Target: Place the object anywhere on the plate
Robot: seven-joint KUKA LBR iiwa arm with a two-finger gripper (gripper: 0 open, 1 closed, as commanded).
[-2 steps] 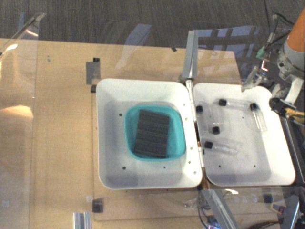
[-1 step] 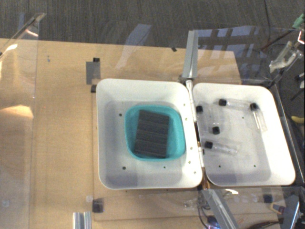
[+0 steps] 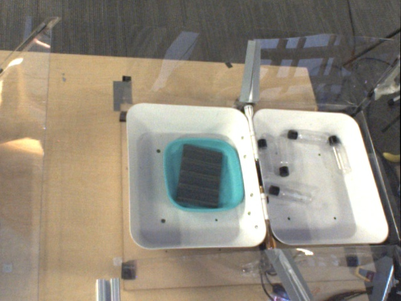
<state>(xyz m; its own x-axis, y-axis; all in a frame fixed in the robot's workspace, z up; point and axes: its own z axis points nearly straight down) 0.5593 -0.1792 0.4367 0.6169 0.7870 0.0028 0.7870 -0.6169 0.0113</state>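
Observation:
A teal square plate (image 3: 171, 171) with rounded corners lies in the middle of the left white bin (image 3: 144, 221). A dark grey ribbed rectangular block (image 3: 199, 175) lies flat on the plate, slightly tilted, well inside the rim. Nothing is touching the block.
The right white bin (image 3: 329, 224) holds several small clear tubes with black caps, such as one at the far right (image 3: 339, 152) and one near the front left (image 3: 289, 194). A loose black cap (image 3: 283, 170) sits mid-bin. A metal divider post (image 3: 250, 74) stands behind the bins.

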